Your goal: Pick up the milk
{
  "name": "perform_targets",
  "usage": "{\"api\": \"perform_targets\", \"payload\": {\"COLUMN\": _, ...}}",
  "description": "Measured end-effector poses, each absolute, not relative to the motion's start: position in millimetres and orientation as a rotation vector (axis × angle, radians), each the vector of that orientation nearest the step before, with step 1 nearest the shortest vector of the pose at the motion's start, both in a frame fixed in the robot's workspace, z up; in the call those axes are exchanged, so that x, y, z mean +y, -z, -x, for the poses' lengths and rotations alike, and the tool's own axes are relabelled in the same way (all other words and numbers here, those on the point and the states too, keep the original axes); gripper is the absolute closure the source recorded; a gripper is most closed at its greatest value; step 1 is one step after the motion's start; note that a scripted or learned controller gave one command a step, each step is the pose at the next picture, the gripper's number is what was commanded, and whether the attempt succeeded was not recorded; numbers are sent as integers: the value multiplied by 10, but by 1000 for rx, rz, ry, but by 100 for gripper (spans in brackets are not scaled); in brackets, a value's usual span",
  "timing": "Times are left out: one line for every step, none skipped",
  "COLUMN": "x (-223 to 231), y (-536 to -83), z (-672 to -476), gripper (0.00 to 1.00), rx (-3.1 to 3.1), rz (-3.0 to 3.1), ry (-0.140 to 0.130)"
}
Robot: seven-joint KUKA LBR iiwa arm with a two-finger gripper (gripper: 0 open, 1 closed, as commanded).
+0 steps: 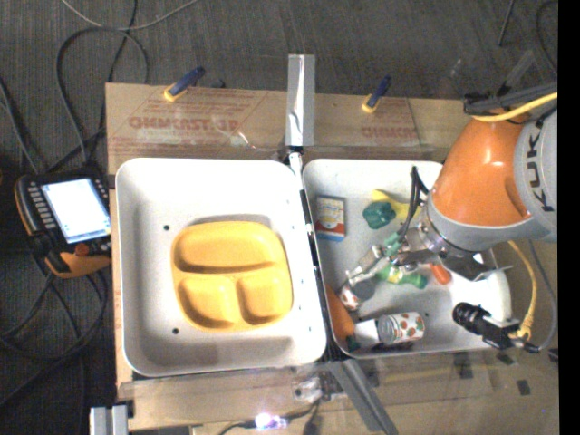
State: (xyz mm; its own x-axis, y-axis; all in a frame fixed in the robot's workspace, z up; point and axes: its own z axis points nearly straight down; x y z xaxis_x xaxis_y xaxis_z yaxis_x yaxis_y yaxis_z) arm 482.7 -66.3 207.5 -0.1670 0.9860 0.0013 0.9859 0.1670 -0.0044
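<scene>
Gripper [362,277] low in right bin [471,333], mid-frame — finger state cannot be told. Milk [330,216] upper left of that bin — well apart.

Dark grey carpet floor [227,34] strewn with cables [86,25]; cardboard sheet [208,120] clamped over the bench

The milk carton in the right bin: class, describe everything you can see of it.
The milk carton is a small rectangular box, white with blue edging and an orange-red patch on its face, seemingly printed card. It lies flat near the right bin's upper left corner, close beside the left wall, apart from the other items and the gripper.
</scene>
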Motion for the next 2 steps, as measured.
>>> {"api": "perform_targets", "payload": {"x": -999, "y": -978, "z": -4865, "gripper": 0, "rx": -2534, "rz": 1878, "ry": 5}}
{"api": "perform_targets", "payload": {"x": -1036, "y": -1261, "z": -5049, "gripper": 0, "rx": -2561, "rz": 1814, "ry": -1}}
